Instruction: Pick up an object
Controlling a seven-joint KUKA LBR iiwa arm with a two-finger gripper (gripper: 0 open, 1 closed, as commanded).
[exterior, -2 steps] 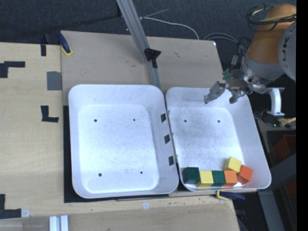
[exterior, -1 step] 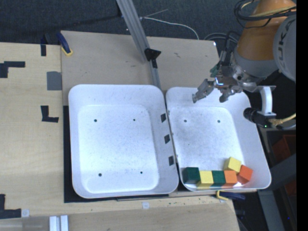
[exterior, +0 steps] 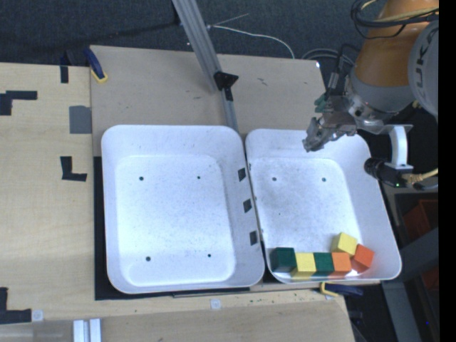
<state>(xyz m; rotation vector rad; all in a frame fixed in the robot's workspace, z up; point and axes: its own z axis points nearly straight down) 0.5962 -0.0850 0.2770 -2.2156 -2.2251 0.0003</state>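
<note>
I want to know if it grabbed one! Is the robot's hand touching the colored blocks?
Apart. The camera view shows the gripper above the right bin's far edge, with bare bin floor between it and the blocks.

You are looking at two white bins: a left bin [exterior: 114,191] and a right bin [exterior: 370,191]. The right one holds six blocks: two green [exterior: 283,258] [exterior: 323,262], two yellow [exterior: 305,263] [exterior: 346,243] and two orange [exterior: 340,262] [exterior: 363,256]. One arm carries one gripper [exterior: 314,142].

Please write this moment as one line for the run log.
tool: over right bin far edge, holds nothing | blocks: near corner of right bin, untouched | left bin: beside it | pick: not done
</note>
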